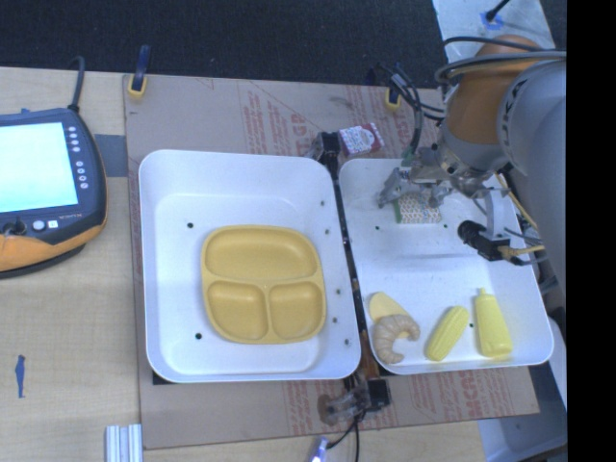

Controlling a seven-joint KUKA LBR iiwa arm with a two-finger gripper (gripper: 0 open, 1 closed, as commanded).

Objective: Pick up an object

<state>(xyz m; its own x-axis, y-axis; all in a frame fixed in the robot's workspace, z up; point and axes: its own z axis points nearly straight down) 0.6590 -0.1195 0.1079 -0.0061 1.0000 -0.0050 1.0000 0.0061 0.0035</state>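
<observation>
My gripper [416, 198] hangs over the far part of the right bin [433, 258], low above its white floor and pointing down. Along that bin's near edge lie a pale croissant [395, 336], a yellow slice [384, 306] just behind it, a corn cob [447, 332] and a yellow bottle [492, 322]. All of them lie well in front of the gripper and apart from it. A small speckled patch with a green edge [418, 211] shows right under the gripper; I cannot tell what it is.
The left bin [173, 181] holds a yellow divided plate [262, 283]. A control tablet [43, 186] lies on the bench at far left. A small red and white packet [358, 140] sits behind the bins. The grey arm [520, 104] and its cables crowd the right bin's far right corner.
</observation>
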